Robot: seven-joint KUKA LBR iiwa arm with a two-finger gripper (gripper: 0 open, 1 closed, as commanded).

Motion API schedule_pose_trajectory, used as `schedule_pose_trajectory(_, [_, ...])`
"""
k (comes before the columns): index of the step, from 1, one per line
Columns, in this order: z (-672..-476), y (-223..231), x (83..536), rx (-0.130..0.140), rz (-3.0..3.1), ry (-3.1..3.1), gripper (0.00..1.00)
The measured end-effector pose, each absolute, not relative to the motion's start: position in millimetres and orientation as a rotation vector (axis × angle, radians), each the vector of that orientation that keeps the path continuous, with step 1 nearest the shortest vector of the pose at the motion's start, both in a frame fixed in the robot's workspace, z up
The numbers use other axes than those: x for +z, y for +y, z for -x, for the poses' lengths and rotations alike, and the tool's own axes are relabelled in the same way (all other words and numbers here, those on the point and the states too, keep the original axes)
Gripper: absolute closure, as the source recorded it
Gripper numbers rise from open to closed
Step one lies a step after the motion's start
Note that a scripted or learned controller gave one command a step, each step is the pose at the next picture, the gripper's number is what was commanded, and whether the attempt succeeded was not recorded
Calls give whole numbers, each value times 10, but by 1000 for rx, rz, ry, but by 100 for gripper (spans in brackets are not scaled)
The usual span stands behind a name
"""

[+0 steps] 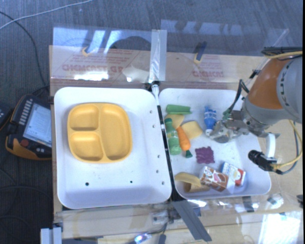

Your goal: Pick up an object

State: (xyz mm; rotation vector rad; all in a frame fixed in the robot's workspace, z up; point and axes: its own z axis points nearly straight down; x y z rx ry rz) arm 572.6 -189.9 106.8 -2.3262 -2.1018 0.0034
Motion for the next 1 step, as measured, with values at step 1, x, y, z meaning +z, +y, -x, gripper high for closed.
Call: schedule_pose_trajectory(1, [-6020,-1281,1977,4,2398,-2030,100])
